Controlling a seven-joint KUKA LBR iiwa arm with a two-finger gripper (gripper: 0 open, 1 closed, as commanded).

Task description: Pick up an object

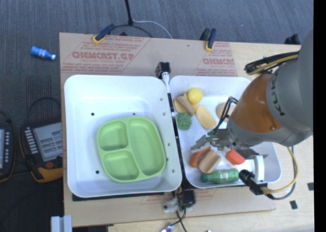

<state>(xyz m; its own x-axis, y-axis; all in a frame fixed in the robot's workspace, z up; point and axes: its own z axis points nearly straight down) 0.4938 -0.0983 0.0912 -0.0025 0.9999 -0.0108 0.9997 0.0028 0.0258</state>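
The right bin (265, 175) holds several toy foods. Among them are a yellow lemon (194, 95), a tan bun (183, 105), a green broccoli piece (183, 121) and a pale yellow piece (206, 117). Nearer the front lie an orange carrot (197, 158), a tan bread roll (210, 162), a red-orange piece (235, 156) and a green bottle (220, 176). My gripper (205, 142) hangs low over the middle of this bin, just above the carrot and the bread roll. Nothing is visibly held. The arm hides the bin's right part.
In the left bin (81, 98) lies a green divided plate (131, 148). A tan piece (222, 109) peeks out beside the arm's orange band. Blue and yellow clamps (103, 33) (209, 42) grip the board's far edge. A black fitting (163, 69) sits between the bins.
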